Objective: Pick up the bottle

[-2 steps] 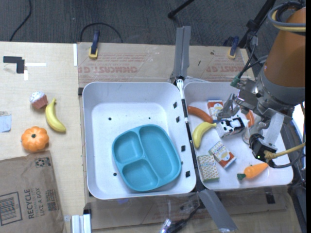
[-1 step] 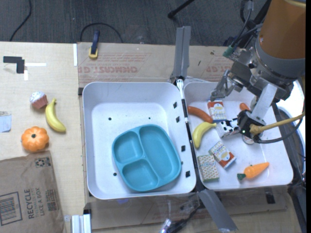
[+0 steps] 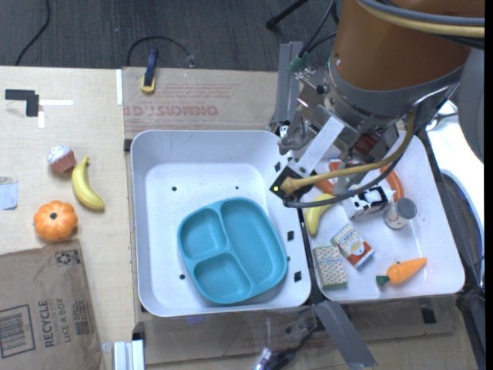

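**A:** If the black-and-white piece in the right bin [image 3: 433,241] is the bottle [image 3: 369,200], as I judge it to be, where does it lie from the gripper [image 3: 308,146]?

**B:** Right of it and nearer. The gripper sits low at the bin's far left corner, under the arm [image 3: 400,45]. The bottle is further into the bin, between the banana [image 3: 315,215] on its left and the can [image 3: 400,213] on its right.

**A:** Touching either one?

**B:** It is just beside the can. I can't say whether they meet. A cable [image 3: 339,177] runs over its far side and hides part of it.

**A:** How is it lying?

**B:** It looks to be on its side. The long axis runs roughly left to right and rises a little toward the far right. I can't make out which end is the neck.

**A:** And the gripper, open or closed?

**B:** I cannot tell, because the wrist and cable cover that part. Nothing appears to be held.

**A:** So what does the next move depend on?

**B:** By my reckoning, a shift right and toward the near side. The closing line should then run across that left-right axis, clear of the can.
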Robot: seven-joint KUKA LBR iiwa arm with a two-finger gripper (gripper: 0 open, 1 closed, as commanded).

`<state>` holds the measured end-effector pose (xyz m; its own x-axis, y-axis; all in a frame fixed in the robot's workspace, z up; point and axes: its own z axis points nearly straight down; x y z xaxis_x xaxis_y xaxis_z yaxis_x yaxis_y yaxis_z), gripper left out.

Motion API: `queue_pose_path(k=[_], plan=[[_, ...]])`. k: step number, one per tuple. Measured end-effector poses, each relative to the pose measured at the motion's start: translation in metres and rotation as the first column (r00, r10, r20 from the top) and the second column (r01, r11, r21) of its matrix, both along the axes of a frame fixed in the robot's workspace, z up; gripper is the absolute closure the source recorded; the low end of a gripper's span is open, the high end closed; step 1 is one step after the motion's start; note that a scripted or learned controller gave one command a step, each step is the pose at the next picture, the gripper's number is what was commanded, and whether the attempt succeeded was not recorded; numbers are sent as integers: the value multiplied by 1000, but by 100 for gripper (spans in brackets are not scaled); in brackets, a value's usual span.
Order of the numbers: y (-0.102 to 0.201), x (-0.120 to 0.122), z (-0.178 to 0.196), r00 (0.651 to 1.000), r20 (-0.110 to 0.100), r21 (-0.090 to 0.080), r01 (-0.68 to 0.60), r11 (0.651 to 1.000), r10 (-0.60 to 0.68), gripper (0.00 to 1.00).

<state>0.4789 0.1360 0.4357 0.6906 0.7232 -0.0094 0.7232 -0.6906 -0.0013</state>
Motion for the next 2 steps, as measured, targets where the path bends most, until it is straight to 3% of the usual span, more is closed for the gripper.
queue_pose_path(k=[1, 2], plan=[[21, 7, -207, 967, 0, -1, 253, 967, -253, 0], [29, 37, -344, 986, 2, 7, -164, 986, 164, 0]])
